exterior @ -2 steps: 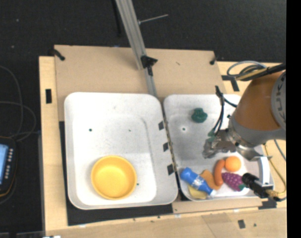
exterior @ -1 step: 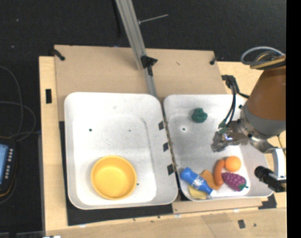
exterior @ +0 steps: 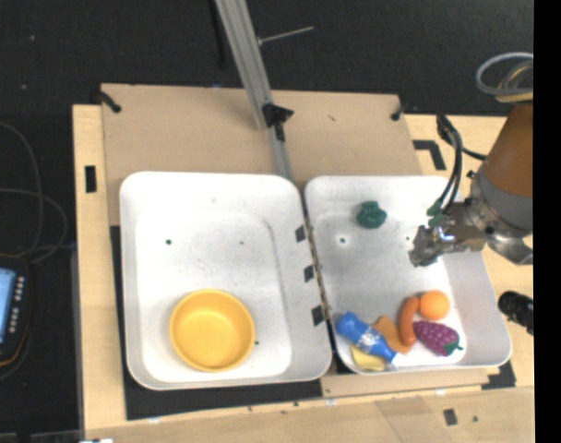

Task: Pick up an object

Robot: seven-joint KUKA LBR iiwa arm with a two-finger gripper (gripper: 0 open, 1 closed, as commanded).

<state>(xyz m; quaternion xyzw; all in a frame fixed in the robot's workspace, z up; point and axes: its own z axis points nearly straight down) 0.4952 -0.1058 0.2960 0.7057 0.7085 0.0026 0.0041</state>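
Gripper (exterior: 426, 250) hovers over right bin (exterior: 354, 266), finger state can't tell (too small). Toy fruit pile (exterior: 405, 332) sits at bin's near corner; green toy (exterior: 371, 215) apart.

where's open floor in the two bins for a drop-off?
Left bin: bare across the far half and right side; a yellow bowl fills its near-left corner. Right bin: free between the green toy and the near-edge pile of blue bottle, carrot, orange and grapes. The claw hovers at its right.
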